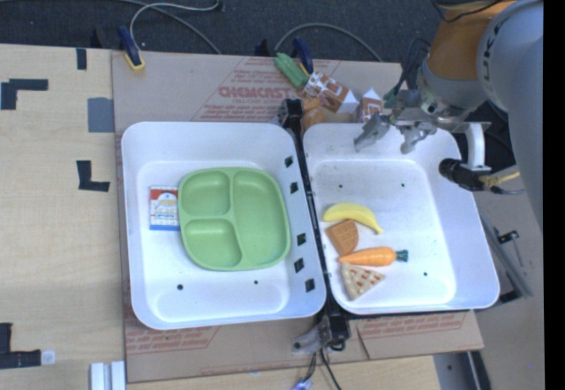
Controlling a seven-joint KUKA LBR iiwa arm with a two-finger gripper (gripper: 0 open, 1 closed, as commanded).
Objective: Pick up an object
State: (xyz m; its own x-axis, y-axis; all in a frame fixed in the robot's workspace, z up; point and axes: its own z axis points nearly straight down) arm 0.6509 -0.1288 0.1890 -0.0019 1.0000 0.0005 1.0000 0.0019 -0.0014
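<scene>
In the right bin [441, 203] several toy foods lie near its front left: a yellow banana [353, 217], a brown bread piece [344, 237], an orange carrot [373, 257] and a waffle wedge [361, 280]. My gripper [389, 138] hangs over the bin's back edge, well behind the food. Its two grey fingers [368, 134] are spread apart with nothing between them.
The left bin [141, 203] holds a green divided plate [235, 217] and a small white card box [163, 207]. Small boxes and a green clip [291, 69] lie on the cardboard behind the bins. Cables run across the dark floor beyond.
</scene>
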